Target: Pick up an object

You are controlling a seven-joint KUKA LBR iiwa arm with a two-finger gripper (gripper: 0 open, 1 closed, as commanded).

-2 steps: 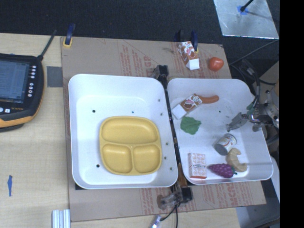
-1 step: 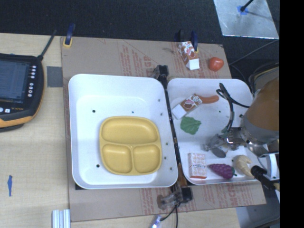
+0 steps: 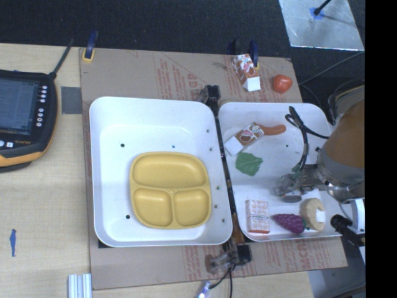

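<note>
My gripper [image 3: 289, 187] is low over the right bin [image 3: 313, 113], near its right side, with the grey arm and its orange band coming in from the right. Just below it lie a pale bread roll [image 3: 314, 214] and a purple bunch of grapes [image 3: 288, 222]. A red-and-white packet [image 3: 257, 216] lies at the bin's front left. A green leaf [image 3: 249, 164] sits in the middle left. At the back are a small carton [image 3: 249, 135] and an orange sausage [image 3: 273, 130].
The left bin [image 3: 105, 123] holds a yellow divided plate [image 3: 170, 189]. Behind the right bin, on the cardboard, stand a small carton [image 3: 246, 72] and a red tomato [image 3: 282, 83]. A control pendant [image 3: 22, 117] lies at far left. A black cable [image 3: 302, 135] loops over the right bin.
</note>
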